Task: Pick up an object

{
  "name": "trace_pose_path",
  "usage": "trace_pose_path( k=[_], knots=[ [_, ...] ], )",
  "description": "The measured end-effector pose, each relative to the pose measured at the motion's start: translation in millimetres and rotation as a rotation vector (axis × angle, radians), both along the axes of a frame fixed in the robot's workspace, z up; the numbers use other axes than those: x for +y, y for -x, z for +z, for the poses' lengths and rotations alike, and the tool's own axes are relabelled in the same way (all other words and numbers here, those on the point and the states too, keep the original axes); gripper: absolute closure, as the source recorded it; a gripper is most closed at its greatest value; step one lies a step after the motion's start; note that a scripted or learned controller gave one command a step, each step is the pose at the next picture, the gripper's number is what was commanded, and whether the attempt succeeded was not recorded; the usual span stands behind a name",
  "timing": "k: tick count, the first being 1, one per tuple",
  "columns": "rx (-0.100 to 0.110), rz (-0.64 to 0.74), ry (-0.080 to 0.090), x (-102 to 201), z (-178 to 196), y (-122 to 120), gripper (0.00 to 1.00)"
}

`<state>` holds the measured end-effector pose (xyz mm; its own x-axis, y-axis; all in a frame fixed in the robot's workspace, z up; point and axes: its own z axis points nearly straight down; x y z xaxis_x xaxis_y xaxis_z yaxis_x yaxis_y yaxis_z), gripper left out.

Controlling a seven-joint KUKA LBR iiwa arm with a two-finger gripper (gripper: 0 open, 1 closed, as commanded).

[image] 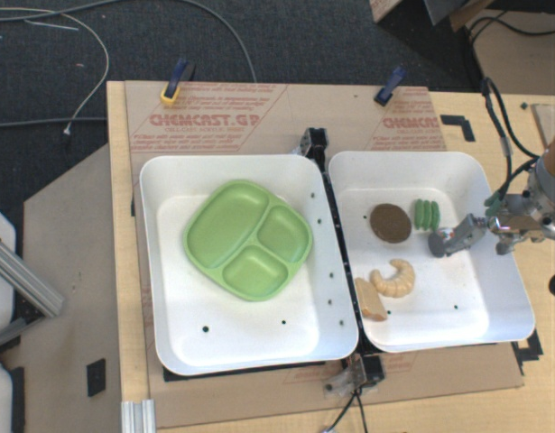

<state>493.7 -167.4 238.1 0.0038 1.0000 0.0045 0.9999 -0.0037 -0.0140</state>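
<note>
Open bin floor [439, 300] right of croissant [394, 279], below end effector [442, 242].

Under my bins I note a brown cardboard sheet [259, 115] printed with red lettering, pinned at its far edge by two blue spring clamps [176, 78] [391, 84]. Dark carpet [286, 25] beyond; thin grey cable [87, 34] loops across it.

Two white bins [160, 242] [503, 318]; one green divided plate [248, 239]; one brown patty [390, 223]; one green pod [427, 213]; one croissant [395, 278]; one bread piece [370, 299].
</note>
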Motion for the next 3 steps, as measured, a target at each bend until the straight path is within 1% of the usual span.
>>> trace_pose_path(
  k=[1,2,3],
  knots=[
    [-0.012,0.004,0.003,0.4,5.8,-2.6,0.0],
    [-0.008,0.003,0.001,-2.2,-37.6,2.0,0.0],
    [-0.007,0.003,0.001,-6.7,-99.6,3.7,0.0]
  ],
)
